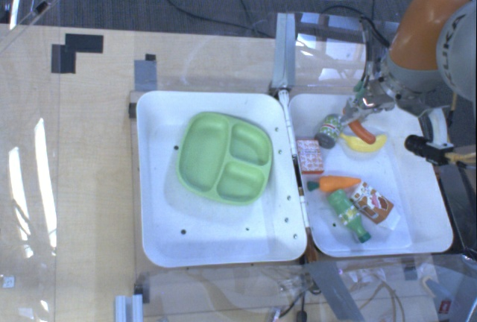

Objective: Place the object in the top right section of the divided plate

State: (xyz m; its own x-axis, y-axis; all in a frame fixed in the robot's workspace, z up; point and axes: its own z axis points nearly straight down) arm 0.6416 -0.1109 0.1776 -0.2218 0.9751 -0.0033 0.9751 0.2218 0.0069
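A light green divided plate (223, 156) lies in the left bin (149, 186); its three sections hold nothing, including the top right one (250, 143). My gripper (363, 101) hangs at the back of the right bin (428, 194), just above and behind a small can (328, 131), an orange-red sausage-shaped piece (361, 131) and a yellow banana (368, 144). The wrist hides its tips, and I see nothing held in it.
Further forward in the right bin lie a red-and-white box (309, 156), a carrot (339, 183), a green bottle (349, 215) and a snack bag (373, 204). A metal divider (287, 134) separates the bins. Cables run across the dark floor behind.
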